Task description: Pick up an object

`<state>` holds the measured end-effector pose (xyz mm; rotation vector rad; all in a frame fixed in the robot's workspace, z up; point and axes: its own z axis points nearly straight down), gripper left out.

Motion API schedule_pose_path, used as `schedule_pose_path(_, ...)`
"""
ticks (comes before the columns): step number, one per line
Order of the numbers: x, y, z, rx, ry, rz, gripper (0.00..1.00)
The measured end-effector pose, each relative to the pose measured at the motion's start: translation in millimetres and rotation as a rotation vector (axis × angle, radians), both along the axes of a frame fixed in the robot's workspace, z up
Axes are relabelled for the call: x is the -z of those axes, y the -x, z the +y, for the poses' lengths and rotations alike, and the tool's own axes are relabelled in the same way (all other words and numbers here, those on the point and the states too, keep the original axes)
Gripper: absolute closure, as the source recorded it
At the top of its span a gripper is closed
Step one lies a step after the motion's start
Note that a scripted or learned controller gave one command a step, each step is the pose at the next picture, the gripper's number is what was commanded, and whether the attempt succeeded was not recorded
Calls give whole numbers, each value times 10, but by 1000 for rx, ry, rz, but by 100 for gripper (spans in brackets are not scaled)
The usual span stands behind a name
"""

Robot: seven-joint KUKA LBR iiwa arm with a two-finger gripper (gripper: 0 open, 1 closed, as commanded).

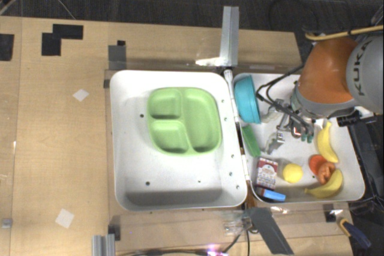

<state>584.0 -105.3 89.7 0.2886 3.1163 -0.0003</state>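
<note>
The claw (277, 142) hangs low inside the right bin (360, 189), because that bin has the small things to pick from. I cannot tell if it is open or closed, and nothing shows in it. Just below it lie a red and white box (267, 172) and a yellow ball (292, 173). Two bananas (324, 142) and an orange toy (321, 167) are near. A blue bowl (246, 99) leans on the wall. The left bin (129, 129) holds a green plate (182, 119).

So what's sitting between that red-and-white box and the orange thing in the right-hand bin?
In the camera view, a small yellow ball-like object lies between the red-and-white box and the orange object.
</note>
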Motion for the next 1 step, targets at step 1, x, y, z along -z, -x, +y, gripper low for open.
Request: schedule_pose_path(1, -4, 329, -186, 238, -4, -5, 0)
